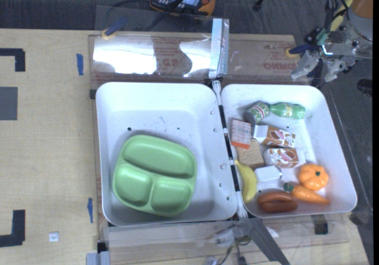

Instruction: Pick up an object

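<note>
Wooden bench, two white bins; gripper above right bin's far corner, jaws' state unclear.

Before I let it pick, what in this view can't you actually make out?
- Gripper, camera view: small and blurred at the upper right, finger state unreadable.
- Packets in the right bin: labels too small to read.
- Slice of bread: overlapped by neighbouring packets.
</note>
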Motion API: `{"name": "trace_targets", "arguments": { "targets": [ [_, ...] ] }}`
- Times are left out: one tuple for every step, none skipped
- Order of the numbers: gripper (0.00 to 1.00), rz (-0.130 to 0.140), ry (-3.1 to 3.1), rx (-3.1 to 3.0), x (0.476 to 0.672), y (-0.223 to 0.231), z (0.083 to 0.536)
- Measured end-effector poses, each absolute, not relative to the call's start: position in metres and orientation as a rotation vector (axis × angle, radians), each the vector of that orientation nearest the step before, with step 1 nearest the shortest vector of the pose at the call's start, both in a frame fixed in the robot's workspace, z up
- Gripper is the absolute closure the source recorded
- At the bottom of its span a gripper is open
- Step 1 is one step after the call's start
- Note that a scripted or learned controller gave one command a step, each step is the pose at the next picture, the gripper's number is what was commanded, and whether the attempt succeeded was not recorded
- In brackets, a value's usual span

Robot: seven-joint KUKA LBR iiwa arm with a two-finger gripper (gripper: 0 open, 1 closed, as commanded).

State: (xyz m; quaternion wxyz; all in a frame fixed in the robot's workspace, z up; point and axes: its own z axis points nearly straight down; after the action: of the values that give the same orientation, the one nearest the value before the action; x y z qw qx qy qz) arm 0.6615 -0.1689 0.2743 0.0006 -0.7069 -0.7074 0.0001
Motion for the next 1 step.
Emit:
{"name": "trace_targets", "arguments": {
  "targets": [
    [0.0,0.0,-2.254,-2.189,0.6204,-0.1062,0.1996]
  ]
}}
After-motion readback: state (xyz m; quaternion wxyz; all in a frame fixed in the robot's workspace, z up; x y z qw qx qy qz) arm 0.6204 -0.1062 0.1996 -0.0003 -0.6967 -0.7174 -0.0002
